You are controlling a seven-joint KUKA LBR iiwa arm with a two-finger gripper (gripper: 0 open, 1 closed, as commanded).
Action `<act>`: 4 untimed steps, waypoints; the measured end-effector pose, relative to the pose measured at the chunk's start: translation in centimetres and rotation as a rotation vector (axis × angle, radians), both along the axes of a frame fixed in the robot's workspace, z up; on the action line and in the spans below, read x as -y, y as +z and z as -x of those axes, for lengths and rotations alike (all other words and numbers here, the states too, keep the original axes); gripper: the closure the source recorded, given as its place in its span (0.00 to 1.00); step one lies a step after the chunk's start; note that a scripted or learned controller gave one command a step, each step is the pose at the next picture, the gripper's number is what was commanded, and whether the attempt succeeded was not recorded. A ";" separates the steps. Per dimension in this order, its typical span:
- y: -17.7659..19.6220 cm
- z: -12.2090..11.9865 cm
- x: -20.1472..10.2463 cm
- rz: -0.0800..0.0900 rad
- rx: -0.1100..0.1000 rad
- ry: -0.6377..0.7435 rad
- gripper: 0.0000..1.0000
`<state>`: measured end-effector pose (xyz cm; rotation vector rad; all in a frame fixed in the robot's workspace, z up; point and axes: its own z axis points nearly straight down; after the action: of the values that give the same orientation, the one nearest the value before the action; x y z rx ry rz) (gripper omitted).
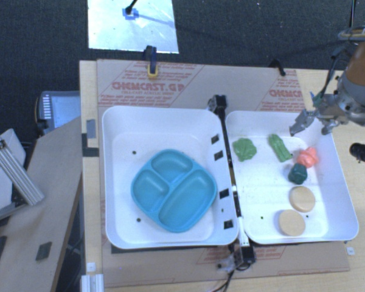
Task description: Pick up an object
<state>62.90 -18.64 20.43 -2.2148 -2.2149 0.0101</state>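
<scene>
Above the right bin's (347, 215) far edge, the tool (313, 123) hangs with fingers spread and nothing between them; no pick made.
All objects lie in that bin: green lump (244, 149), green stick (280, 148), pink piece (308, 157), teal piece (297, 174), two tan discs (302, 199). Nearest are stick and pink piece, crowded together. A blue tray (173, 189) fills the left bin (118, 163).

blue divided plate (173, 189) in a white bin (118, 163) — green, teal, pink, tan pieces in the other.

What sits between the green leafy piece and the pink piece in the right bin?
In the camera view, the long green piece lies between the green leafy piece and the pink piece, tilted, apart from both.
</scene>
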 end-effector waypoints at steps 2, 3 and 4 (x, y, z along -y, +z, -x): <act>-3.4 -1.0 -0.4 0.003 0.013 0.006 0.00; -8.1 -1.4 -1.3 0.002 0.011 0.006 0.00; -12.1 -1.5 -1.3 0.003 0.012 0.006 0.00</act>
<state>64.36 -17.31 8.34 -2.2152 -2.2295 -0.0002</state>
